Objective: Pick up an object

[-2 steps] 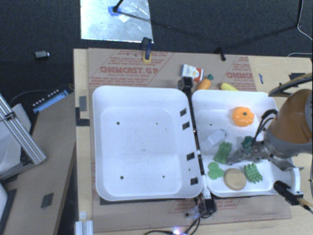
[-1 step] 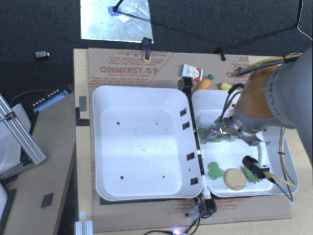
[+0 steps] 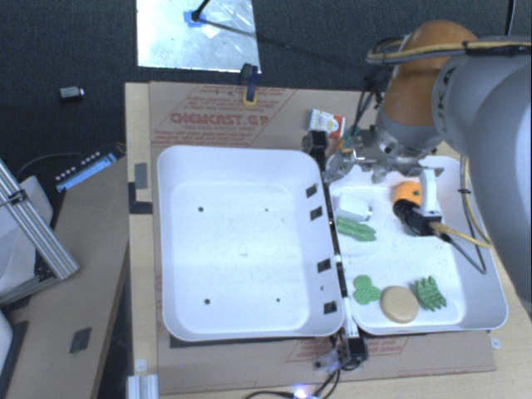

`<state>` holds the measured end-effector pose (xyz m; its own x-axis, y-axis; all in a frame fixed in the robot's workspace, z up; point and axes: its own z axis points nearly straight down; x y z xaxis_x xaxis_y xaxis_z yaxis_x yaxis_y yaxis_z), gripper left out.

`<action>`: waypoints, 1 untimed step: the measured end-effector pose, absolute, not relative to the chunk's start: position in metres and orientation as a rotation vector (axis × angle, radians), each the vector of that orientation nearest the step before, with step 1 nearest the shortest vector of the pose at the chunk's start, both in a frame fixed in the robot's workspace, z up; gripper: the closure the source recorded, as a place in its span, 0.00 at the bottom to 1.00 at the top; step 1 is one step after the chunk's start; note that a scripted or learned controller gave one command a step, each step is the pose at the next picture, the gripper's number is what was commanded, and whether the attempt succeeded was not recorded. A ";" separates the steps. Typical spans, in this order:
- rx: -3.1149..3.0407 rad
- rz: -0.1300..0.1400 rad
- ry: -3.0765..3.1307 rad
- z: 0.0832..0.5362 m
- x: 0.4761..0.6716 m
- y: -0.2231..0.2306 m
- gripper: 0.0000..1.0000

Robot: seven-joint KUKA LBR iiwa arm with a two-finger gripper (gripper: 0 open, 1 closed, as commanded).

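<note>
Pincer point(image 3: 359, 161) hangs low over the far left corner of the right bin point(image 3: 478, 302); its state cannot be told. White block point(image 3: 354, 206), green pod point(image 3: 357, 231) and tan disc point(image 3: 400, 303) lie in that bin.

- The arm point(image 3: 490, 115) is cut off by the right edge and hides the right bin's point(image 3: 465, 322) far corner.
- The gripper's point(image 3: 366, 160) fingertips are too blurred to make out.
</note>
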<state>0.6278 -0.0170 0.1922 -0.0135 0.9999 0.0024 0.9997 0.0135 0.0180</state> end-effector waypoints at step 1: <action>2.208 0.005 2.229 0.196 0.624 -0.023 1.00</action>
